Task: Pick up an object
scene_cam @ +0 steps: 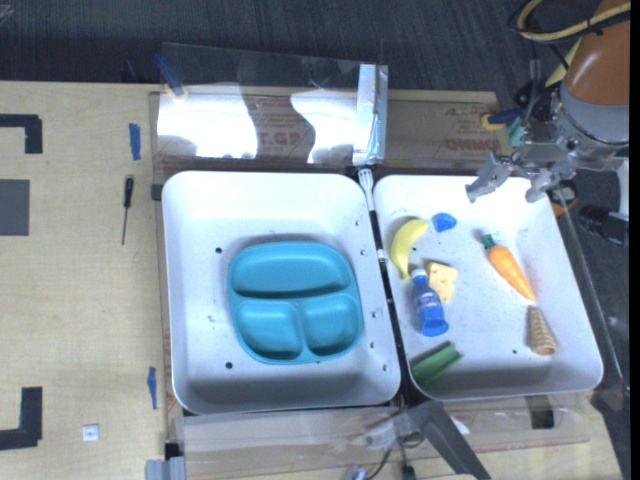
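Two shallow white bins are sitting side by side on the bench. The left bin [190, 268] is holding a blue divided tray [294, 300], which is lying flat near the bin's centre, with one long compartment along its 12 o'clock side and two smaller ones along its 6 o'clock side.

The right bin [575, 358] is holding the loose objects. A yellow banana [405, 242] is lying at 10 o'clock in this bin, close to the wall dividing the two bins. A small blue cap-like piece [443, 223] is lying just beside the banana's upper end. A yellow cheese wedge [441, 281] is lying near the bin's centre, and a blue bottle [428, 306] is lying on its side, touching the wedge at its 7 o'clock side. A green block [434, 362] is lying at 7 o'clock near the front wall. An orange carrot [509, 266] is lying at 3 o'clock from the wedge, green top pointing to 11 o'clock. A tan waffle cone [541, 331] is lying at 4 o'clock, near the right wall.

The gripper [512, 180] is hovering over the 12 o'clock edge of the right bin, its two fingers spread apart with nothing between them. It is standing apart from every object; the carrot and the blue cap-like piece are lying nearest to it
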Controlling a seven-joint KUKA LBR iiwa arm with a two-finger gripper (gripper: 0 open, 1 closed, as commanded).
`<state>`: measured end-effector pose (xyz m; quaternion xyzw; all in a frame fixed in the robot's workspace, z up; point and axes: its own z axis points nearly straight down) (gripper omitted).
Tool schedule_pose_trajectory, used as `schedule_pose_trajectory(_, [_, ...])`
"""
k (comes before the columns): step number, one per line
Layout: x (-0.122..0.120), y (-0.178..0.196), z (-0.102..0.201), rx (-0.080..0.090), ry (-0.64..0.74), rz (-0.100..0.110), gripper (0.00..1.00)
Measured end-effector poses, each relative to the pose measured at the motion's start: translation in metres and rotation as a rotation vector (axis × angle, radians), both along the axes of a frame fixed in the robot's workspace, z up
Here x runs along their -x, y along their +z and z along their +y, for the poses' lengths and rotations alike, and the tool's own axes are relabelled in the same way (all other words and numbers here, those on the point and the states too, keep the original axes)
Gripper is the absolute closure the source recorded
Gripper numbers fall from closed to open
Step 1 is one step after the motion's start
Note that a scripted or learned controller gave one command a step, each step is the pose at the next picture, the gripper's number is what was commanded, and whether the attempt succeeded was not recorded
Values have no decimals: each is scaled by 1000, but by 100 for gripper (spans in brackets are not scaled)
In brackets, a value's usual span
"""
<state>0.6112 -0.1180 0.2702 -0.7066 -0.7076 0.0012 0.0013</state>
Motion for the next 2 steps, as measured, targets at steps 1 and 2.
schedule_pose_trajectory(1, [31, -167, -55, 2, -85, -7, 0])
schedule_pose_trajectory(2, [30, -181, -55, 1, -59, -12, 0])
